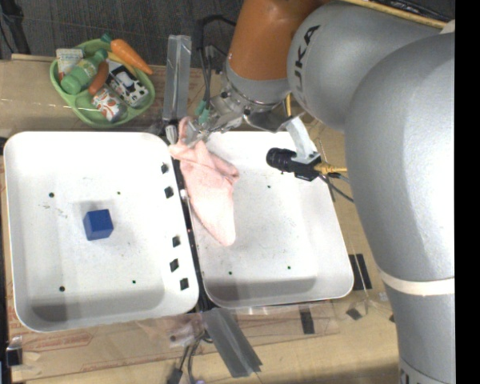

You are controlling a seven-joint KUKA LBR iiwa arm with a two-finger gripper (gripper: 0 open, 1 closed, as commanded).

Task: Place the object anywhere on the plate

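Observation:
A pink cloth (pixel 212 194) lies along the left side of the right bin (pixel 292 238). Its top end is bunched and pulled up over the bin's far-left corner. My gripper (pixel 194 133) sits at that corner, below the orange band, with the fingers pinched on the bunched end of the cloth. A small blue cube (pixel 98 224) rests on the floor of the left bin (pixel 32 158), well to the left of the gripper. A green plate-like bowl (pixel 66 96) stands behind the left bin.
The green bowl holds toy food, among it a carrot (pixel 128 53) and small packets. A black cylindrical part (pixel 286 161) with a cable juts from the wrist over the right bin. The arm's grey bulk covers the right side.

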